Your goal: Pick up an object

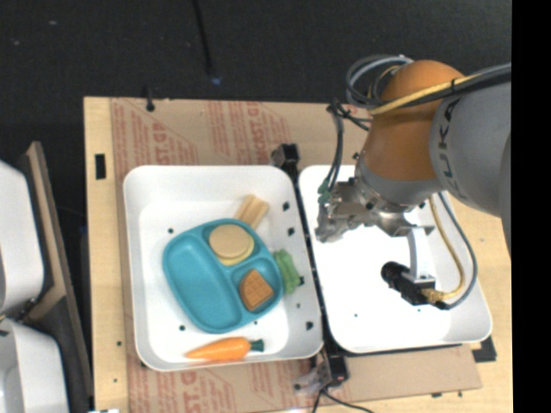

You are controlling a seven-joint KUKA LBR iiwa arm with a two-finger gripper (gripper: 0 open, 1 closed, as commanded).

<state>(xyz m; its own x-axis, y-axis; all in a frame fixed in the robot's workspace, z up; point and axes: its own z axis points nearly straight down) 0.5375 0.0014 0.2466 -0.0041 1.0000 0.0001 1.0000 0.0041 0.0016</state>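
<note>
The left bin (146, 205) holds a blue sectioned tray (198, 286). On the tray lie a round tan biscuit (232, 242) and a square brown cracker (256, 290). A tan wooden block (252, 209) leans at the tray's far edge, a green piece (287, 270) lies by its right side, and an orange carrot (225, 348) rests near the bin's front wall. My gripper (332, 224) hangs over the left edge of the right bin (379, 325), under the grey and orange wrist. I see nothing held in it.
The two bins meet along a narrow black divider (306, 231). A black hose fitting with a brass end (411, 284) hangs off the arm over the right bin's floor. Brown cardboard (207, 136) covers the bench behind the bins.
</note>
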